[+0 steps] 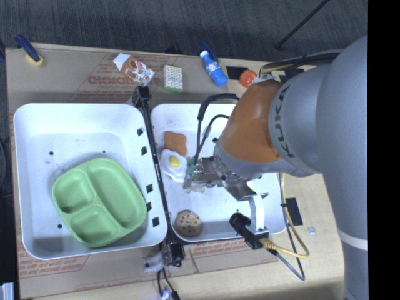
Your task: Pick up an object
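Reaching into the right bin, the end effector is hovering just beside the fried egg toy; the wrist is hiding its tip, so its grip cannot be told. The cookie is lying near the front wall.

I see a green divided plate, white bins, a speckled brown cookie and a white-and-yellow fried egg.

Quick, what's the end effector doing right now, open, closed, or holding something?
End effector: cannot be told; it sits low in the right bin, beside the fried egg toy.
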`<control>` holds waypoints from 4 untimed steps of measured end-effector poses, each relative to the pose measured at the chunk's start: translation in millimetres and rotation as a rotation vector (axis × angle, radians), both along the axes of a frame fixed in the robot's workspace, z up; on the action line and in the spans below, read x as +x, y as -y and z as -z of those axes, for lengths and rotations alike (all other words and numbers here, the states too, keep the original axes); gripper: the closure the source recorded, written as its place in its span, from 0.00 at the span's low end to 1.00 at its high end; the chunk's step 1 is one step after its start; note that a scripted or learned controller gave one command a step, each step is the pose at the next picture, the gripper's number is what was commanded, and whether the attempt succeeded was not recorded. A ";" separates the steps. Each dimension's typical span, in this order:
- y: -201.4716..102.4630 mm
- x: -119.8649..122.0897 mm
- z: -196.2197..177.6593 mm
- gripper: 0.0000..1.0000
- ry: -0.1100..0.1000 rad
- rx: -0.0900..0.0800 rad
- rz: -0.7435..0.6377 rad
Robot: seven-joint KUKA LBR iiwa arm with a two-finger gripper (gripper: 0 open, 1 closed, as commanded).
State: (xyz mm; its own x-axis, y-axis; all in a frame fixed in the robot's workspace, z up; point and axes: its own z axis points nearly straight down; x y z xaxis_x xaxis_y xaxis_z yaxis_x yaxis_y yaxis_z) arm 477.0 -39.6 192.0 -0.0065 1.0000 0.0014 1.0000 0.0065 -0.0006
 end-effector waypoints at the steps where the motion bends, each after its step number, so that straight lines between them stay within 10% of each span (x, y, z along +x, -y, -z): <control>1: 66.5 -0.8 -8.9 1.00 -0.001 -0.002 0.003; 4: 119.2 0.3 -19.6 1.00 0.003 -0.002 0.001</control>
State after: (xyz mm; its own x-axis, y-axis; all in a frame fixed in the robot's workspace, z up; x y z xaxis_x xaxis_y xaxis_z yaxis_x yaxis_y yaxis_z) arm 477.3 -158.8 211.6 -0.0054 1.0000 -0.0002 1.0000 0.0054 0.0021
